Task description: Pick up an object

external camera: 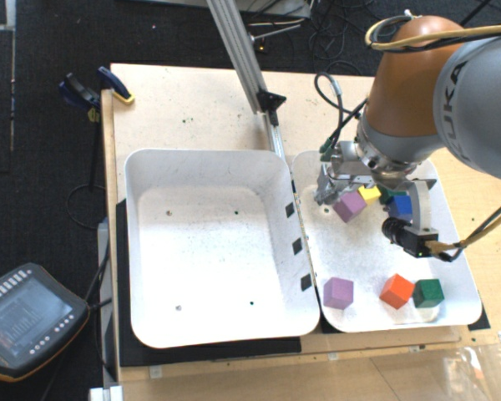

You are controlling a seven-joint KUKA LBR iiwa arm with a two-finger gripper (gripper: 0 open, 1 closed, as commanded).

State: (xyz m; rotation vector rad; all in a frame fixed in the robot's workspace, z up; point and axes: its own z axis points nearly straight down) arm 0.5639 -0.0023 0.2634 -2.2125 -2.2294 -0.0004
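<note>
The gripper (344, 192) hangs over the far part of the right bin (459, 312), below the grey arm (476, 98) with its orange band (405, 78). Between its fingers sits a tilted purple cube (349, 205), so the gripper is grasping this cube; the cube appears lifted a little above the bin floor, but this is not sure from the slanted view.

Just to the right of the gripper, partly hidden under the wrist, there are a yellow block (369, 194) and a blue block (400, 207), close to each other. A small green piece near them is too hidden to identify.

Nearer to the camera than the gripper, well apart from it, a second purple cube (338, 292) rests on the bin floor close to the left wall. Further right in the same near part lie an orange cube (396, 291) and a green cube (428, 292), just beside each other.

The left bin (138, 190) stands to the left of the gripper.
</note>
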